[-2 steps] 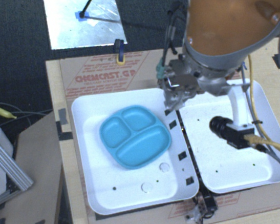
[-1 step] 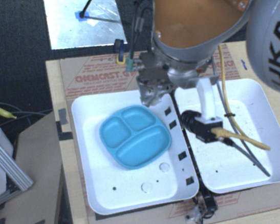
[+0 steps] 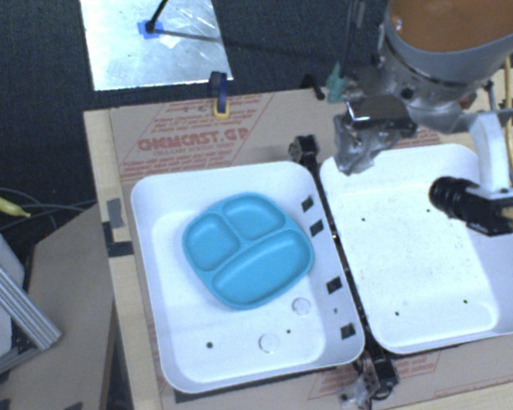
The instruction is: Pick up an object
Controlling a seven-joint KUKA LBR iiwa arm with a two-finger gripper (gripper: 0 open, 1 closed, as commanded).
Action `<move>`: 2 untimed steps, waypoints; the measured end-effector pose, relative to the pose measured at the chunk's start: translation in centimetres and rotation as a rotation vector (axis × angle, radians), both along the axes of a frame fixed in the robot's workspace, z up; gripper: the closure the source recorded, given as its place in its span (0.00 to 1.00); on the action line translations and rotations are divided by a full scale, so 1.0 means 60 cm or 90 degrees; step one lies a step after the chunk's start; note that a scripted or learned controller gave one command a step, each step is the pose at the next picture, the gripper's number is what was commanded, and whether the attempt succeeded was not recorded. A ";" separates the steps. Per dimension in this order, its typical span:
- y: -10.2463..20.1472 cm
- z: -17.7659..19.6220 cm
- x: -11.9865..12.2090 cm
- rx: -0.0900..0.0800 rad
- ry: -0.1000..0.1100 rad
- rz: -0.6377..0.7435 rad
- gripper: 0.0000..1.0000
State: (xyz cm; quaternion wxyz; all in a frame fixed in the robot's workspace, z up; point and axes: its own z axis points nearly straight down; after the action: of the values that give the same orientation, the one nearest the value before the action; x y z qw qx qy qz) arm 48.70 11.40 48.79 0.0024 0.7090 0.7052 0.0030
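Left bin (image 3: pixel 178 352): blue plate (image 3: pixel 246 248); tool (image 3: pixel 355 152) well right.

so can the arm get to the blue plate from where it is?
Probably yes. The blue plate lies flat and uncovered in the left bin; the gripper hangs over the right bin's far edge, with nothing standing between them.

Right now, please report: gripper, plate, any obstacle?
Gripper above far edge of right bin, holding nothing. Blue plate flat in left bin, untouched. Nothing on plate.
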 end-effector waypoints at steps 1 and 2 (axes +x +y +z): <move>0.036 -0.051 -0.001 0.000 0.005 0.006 1.00; -0.018 -0.055 0.000 0.000 0.003 0.002 1.00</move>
State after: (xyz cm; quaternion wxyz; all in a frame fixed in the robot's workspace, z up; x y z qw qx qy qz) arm 48.69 10.30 45.51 0.0007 0.7078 0.7064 0.0009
